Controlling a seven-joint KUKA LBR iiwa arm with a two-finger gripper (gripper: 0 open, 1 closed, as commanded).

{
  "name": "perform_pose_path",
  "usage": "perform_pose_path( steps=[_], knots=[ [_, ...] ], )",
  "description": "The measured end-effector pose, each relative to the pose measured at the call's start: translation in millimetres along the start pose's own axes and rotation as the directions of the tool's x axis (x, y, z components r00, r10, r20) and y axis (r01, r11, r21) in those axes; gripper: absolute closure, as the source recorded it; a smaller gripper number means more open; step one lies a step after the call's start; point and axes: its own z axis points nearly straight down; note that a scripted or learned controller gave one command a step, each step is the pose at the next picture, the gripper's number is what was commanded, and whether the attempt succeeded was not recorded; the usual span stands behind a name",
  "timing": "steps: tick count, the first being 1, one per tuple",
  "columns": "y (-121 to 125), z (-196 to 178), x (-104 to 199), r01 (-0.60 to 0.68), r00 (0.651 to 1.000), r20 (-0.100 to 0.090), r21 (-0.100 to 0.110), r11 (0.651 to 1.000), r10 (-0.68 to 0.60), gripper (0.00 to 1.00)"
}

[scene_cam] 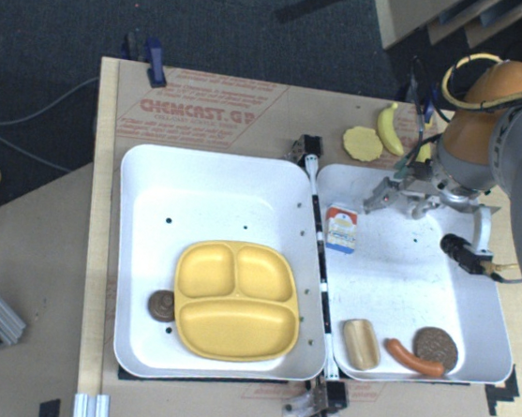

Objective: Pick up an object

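Note:
My gripper (pixel 399 204) hangs over the far end of the right bin (pixel 475 314), below the orange band of the arm. Its fingers (pixel 376 200) are spread open and nothing sits between them. A small red-and-white carton (pixel 340 230) lies to its lower left, against the bin's left wall. At the near end of the same bin lie a bread roll (pixel 360 343), a sausage (pixel 412 359) and a brown patty (pixel 437 345). The left bin (pixel 207 187) holds a yellow divided plate (pixel 235 300) and a small brown cookie (pixel 162 306) beside it.
A banana (pixel 391 129) and a yellow round slice (pixel 362 144) rest on the cardboard beyond the right bin. A black fitting (pixel 463 253) juts from the arm over the bin's right side. A blue clamp (pixel 153 61) grips the board's far left corner.

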Motion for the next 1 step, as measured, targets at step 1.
perform_pose_path(
  steps=[1],
  knots=[
    [0.4,0.7,56.2,0.001,1.000,-0.005,0.011,1.000,-0.001,0.00]
  ],
)
